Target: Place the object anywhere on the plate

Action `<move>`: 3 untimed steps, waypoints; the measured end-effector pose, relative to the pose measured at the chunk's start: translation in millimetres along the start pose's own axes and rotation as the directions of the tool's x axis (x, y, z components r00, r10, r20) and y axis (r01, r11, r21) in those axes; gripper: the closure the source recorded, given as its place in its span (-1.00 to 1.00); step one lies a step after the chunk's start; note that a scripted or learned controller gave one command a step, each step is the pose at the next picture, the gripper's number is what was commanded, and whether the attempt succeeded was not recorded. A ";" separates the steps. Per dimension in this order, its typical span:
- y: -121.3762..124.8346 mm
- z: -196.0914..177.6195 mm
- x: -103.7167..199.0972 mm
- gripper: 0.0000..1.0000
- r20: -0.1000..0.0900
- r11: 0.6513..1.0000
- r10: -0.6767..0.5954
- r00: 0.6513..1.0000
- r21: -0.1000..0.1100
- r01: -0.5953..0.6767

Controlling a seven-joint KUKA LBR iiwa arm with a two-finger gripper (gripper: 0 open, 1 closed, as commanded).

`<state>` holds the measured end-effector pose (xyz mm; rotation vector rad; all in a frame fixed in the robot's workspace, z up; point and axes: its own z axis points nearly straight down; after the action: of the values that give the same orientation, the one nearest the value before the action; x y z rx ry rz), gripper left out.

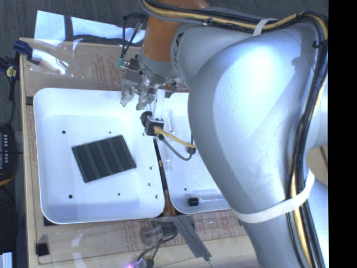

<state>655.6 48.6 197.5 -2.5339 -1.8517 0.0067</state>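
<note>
the left white bin (50,149) holds a dark ribbed plate (104,158); gripper (136,99) above, fingers apart, holding nothing.

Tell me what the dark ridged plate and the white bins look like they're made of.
The plate looks like dark grey matte plastic or rubber: parallel ridges run along it and it gives no glare, though the look leaves that open. The left bin and right bin look like smooth, glossy moulded white plastic, judging by their rounded corners and soft sheen.
</note>
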 end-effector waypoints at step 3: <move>-128.7 -180.8 53.9 1.00 -0.001 0.974 -0.227 0.974 -0.004 0.227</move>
<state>550.3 139.1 378.8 -2.3071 -2.1304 0.0009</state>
